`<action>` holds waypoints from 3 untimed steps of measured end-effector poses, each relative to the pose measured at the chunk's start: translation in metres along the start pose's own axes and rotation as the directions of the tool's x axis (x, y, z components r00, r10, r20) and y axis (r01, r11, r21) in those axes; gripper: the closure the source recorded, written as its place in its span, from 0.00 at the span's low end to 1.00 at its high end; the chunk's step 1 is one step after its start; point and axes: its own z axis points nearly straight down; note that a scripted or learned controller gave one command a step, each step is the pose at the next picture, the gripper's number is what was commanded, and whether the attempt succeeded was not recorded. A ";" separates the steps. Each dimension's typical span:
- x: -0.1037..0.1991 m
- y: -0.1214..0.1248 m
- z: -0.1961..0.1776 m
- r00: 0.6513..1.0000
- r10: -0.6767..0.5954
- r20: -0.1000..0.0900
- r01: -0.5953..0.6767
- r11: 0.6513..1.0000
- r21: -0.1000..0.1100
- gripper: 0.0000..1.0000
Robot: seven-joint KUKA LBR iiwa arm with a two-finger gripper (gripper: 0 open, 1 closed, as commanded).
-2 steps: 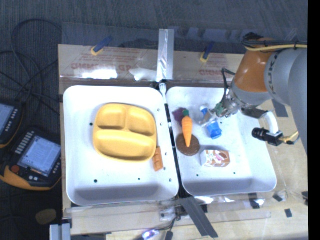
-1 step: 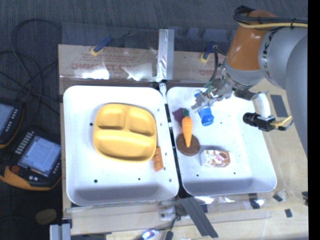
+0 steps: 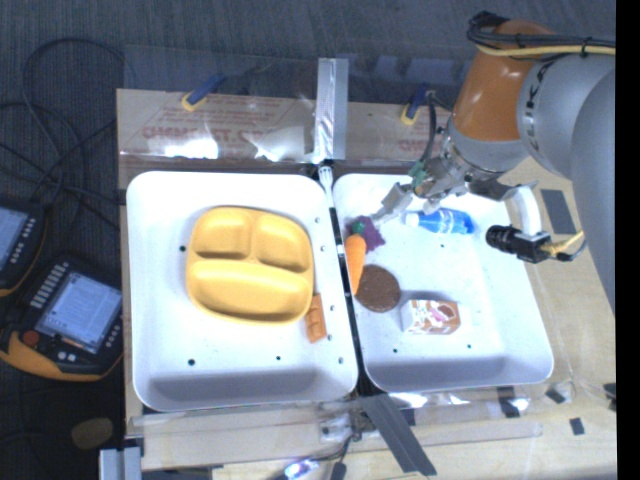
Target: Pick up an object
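While my gripper (image 3: 400,200) hangs over the upper part of the right bin (image 3: 520,353), the things I might pick lie spread beneath and beside it; the blue-and-white bottle (image 3: 443,222) lies on its side just at three o'clock from my fingertips, apart from them as far as I can judge; the carrot (image 3: 354,261) lies along the bin's left wall at seven o'clock from me, orange body pointing down the frame, with a purple tuft (image 3: 369,233) at its top end just beneath my fingertips; the brown round disc (image 3: 378,289) sits touching or nearly touching the carrot's right side, at six o'clock from my tips; the small white packet with a reddish print (image 3: 431,316) lies near the disc, at four o'clock from it. My fingers look slightly spread with nothing between them, though the view is small and blurred there, so I say it with some doubt. Above them my wrist carries the orange band (image 3: 495,103), and the grey arm runs off toward two o'clock. Across the divider, the left bin (image 3: 160,368) holds a yellow compartment tray (image 3: 249,264) near its middle; a small orange piece (image 3: 316,320) lies at the tray's five o'clock corner, close to the bin's right wall. Far out at nine o'clock, a handheld pendant (image 3: 62,318) with a screen rests on the dark floor among black cables (image 3: 60,98).
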 end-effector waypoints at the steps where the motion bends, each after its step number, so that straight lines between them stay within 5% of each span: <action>1: -0.020 0.027 0.087 0.991 -0.131 0.004 0.131 0.991 -0.001 0.00; 2: 0.007 0.015 -0.001 0.994 -0.110 0.000 0.110 0.994 -0.001 0.00; 3: 0.006 -0.080 0.082 0.972 -0.235 -0.001 0.235 0.972 -0.002 0.00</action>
